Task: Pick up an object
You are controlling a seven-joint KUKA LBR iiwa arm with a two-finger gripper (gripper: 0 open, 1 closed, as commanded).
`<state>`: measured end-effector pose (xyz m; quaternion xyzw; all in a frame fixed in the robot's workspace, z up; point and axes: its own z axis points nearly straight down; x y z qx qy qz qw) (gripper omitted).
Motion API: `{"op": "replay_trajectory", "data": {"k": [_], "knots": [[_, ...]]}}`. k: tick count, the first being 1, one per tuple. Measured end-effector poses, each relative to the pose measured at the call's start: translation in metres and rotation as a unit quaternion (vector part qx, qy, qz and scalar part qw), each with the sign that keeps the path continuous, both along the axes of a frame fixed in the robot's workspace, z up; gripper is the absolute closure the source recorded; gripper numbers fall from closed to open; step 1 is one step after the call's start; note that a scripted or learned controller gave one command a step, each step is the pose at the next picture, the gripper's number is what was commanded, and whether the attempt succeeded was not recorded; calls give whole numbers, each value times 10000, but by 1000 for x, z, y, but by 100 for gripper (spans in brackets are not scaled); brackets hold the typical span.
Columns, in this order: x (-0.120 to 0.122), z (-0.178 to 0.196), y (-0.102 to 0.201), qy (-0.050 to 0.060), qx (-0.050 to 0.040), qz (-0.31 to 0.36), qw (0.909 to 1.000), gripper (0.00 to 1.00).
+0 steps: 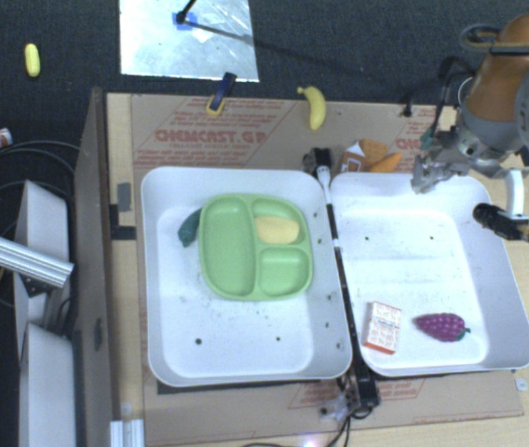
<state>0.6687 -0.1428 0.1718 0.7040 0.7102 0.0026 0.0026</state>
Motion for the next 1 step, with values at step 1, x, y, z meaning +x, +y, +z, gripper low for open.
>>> {"op": "replay_trajectory", "data": {"k": [1], "knots": [[1, 23, 54, 8, 6, 6, 10000, 100]]}}
